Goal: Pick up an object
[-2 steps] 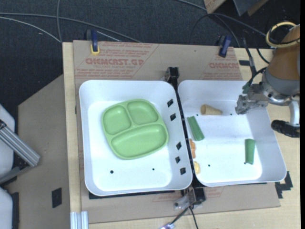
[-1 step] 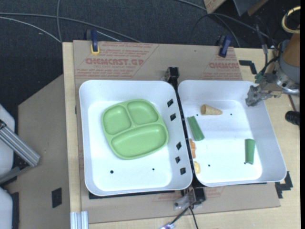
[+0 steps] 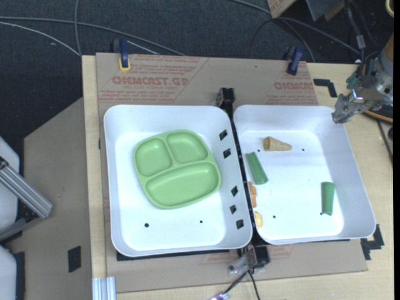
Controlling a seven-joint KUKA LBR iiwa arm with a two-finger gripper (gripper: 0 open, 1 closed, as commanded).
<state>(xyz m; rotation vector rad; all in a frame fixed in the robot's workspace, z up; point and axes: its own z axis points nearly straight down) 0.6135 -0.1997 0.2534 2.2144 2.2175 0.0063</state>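
Note:
The right bin [image 3: 350, 186] holds two green sticks, one near its left wall [image 3: 256, 168] and one near its right side [image 3: 327, 198]. A tan cone-shaped piece [image 3: 276, 145] lies near the far wall, and small orange-yellow bits [image 3: 254, 195] lie along the left wall. A green divided plate [image 3: 177, 168] lies in the left bin [image 3: 125, 217]. My gripper [image 3: 343, 112] hangs at the far right, above the right bin's far right corner, with nothing visible between its fingers.
Black clips [image 3: 225, 97] join the bins along the middle divider. Blue clamps [image 3: 124, 57] hold the cardboard sheet at the back. Cables run over the dark floor behind the bench.

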